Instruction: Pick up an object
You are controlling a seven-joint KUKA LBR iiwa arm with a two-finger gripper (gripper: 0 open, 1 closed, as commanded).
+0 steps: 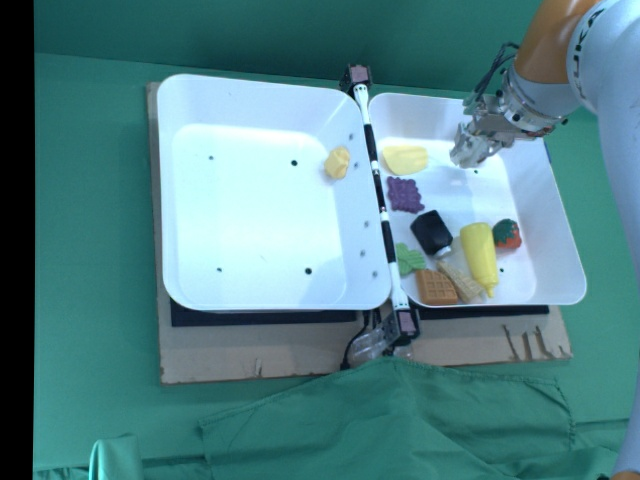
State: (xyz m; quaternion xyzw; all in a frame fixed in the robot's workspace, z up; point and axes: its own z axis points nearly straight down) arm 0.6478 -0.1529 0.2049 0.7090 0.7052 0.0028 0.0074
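Yellow obj (404, 158) lies at top-left of right bin (560, 258), just left of gripper (468, 154) w/ a gap, gripper over bin floor, nothing seen btwn fingers, open/closed can't tell; purple grapes (404, 194) just below obj, left bin (200, 108) beside.

Two white bins (200, 108) side by side, cardboard sheet (200, 363) beneath, green cloth (400, 423) (rumpled) in front

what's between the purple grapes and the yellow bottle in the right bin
In the camera view, a black jar lies between the purple grapes and the yellow bottle.
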